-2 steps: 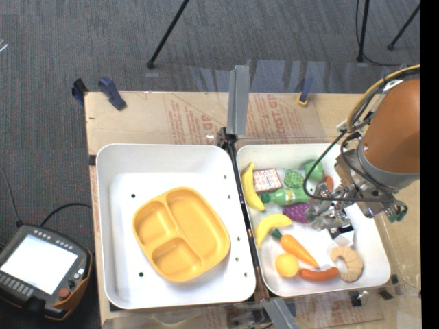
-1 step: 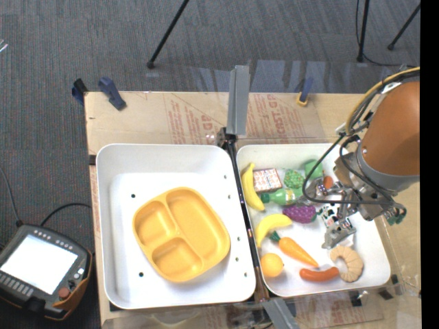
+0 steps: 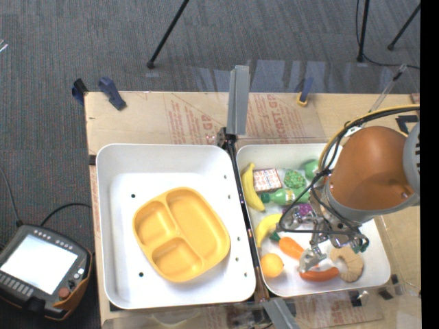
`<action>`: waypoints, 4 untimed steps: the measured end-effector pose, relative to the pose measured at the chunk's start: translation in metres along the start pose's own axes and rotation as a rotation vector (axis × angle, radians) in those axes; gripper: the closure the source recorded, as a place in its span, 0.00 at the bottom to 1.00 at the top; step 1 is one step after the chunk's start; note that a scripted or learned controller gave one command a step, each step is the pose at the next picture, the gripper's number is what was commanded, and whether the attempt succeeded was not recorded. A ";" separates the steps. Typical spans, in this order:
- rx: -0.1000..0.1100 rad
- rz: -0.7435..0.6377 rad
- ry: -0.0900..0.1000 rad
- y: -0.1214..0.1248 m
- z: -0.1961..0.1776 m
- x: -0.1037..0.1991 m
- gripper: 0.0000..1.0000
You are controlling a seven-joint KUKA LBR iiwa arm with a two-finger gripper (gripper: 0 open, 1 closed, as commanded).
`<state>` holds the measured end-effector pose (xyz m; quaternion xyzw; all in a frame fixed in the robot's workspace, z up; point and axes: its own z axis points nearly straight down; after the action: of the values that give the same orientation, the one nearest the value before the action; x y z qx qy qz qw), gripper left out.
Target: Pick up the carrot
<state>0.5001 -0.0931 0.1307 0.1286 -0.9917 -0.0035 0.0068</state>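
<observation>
The carrot [image 3: 291,247], orange with a small green end, lies slanted on the floor of the right bin [image 3: 381,258], near its front. My gripper [image 3: 313,258] hangs low just to the right of the carrot, right beside its thick end. It is directly above a red-orange curved piece [image 3: 320,275]. Nothing is seen lifted off the bin floor. The arm's orange band [image 3: 370,170] covers the right half of the bin.
Two yellow bananas [image 3: 250,187] [image 3: 266,226], a small printed box [image 3: 267,179], green toy pieces [image 3: 295,179], an orange fruit [image 3: 272,264] and a tan slice [image 3: 348,263] crowd the right bin. A yellow divided plate [image 3: 180,233] lies in the left bin [image 3: 110,184]. A tablet [image 3: 38,266] sits at the lower left.
</observation>
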 end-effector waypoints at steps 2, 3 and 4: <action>0.004 0.074 -0.009 0.012 0.045 0.011 0.00; 0.007 0.070 -0.010 0.012 0.035 0.011 1.00; 0.013 -0.081 -0.025 0.015 -0.094 -0.009 1.00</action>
<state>0.5062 -0.0769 0.2248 0.1685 -0.9857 0.0013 -0.0066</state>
